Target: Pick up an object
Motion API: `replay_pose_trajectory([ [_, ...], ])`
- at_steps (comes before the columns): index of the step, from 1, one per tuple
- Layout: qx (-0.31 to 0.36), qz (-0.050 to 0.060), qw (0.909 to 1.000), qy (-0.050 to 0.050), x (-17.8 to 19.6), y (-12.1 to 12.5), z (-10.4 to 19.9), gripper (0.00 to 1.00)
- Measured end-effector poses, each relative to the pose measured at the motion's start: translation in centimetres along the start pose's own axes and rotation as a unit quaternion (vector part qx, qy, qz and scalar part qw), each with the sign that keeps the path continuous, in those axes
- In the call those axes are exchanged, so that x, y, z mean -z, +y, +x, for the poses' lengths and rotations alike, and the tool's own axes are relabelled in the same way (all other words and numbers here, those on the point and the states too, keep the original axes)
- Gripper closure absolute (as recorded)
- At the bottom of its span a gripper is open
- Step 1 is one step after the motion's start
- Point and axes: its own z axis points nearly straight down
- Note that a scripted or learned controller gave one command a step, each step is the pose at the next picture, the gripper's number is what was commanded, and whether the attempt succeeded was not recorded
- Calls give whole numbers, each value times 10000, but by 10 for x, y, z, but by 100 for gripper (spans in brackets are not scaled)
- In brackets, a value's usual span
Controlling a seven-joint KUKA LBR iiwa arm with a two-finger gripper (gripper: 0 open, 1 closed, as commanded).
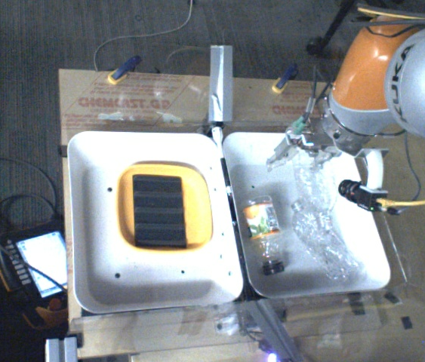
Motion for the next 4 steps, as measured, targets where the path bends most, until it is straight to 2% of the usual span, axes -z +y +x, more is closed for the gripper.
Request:
replay_pose_trajectory([
  [1, 10, 4, 10000, -3, -90, -26, -3, 0],
  [2, 369, -202, 9991, -60, -70, -74, -46, 0],
  [3, 533, -24, 9986, -3, -65, -63, -59, 0],
  [4, 589, -406, 9974, -114, -116, -64, -13, 0],
])
